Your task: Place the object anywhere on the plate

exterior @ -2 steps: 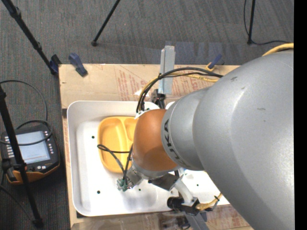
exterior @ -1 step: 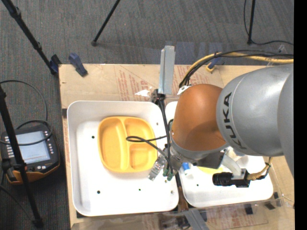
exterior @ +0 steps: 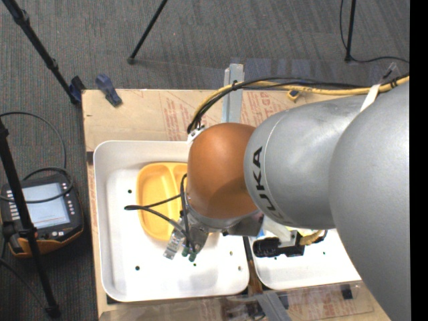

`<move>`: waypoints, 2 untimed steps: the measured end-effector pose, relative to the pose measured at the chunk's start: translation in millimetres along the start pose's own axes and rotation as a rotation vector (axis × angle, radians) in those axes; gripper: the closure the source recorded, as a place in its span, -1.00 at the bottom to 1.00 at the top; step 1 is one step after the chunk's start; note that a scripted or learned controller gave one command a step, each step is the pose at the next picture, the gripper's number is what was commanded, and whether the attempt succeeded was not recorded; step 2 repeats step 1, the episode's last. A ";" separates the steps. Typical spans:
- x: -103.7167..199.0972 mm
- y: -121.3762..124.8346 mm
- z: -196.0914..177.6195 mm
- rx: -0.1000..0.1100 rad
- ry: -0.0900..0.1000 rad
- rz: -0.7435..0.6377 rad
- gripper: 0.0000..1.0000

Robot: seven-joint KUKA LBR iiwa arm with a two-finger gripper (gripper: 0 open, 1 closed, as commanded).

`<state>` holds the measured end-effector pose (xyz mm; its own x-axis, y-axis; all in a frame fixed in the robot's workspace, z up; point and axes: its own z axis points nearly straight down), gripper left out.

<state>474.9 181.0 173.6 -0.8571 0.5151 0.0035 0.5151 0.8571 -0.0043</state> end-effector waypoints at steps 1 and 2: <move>7.2 13.4 9.1 0.001 0.001 -0.163 1.00; 7.2 13.4 9.1 0.001 0.001 -0.163 1.00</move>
